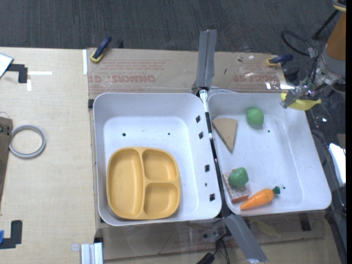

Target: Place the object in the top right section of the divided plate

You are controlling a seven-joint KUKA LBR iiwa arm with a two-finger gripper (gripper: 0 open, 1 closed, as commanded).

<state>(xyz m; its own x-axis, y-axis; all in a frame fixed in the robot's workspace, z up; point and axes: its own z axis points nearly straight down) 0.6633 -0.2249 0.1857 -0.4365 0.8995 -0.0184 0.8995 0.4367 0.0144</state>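
From above, the gripper [300,95] hangs over the far right corner of the right bin [308,164], with a yellow object [302,103] showing at its tip. It looks like the object is caught between the fingers, though the tip is small and I cannot tell how wide they stand.

The divided plate [144,181] lies in the left bin [137,111], near that bin's front edge, its three sections bare. Its top right section [159,165] is the small one nearest the wall between the bins.

I judge the step in hand to be the carry: the object is up and has yet to cross. The next move calls for travel leftward over that wall, then a descent.

In the right bin a green ball [254,116], a tan wedge [226,132], a green pepper [238,176] and a carrot [258,198] lie below the path. The left bin's far half is open room.
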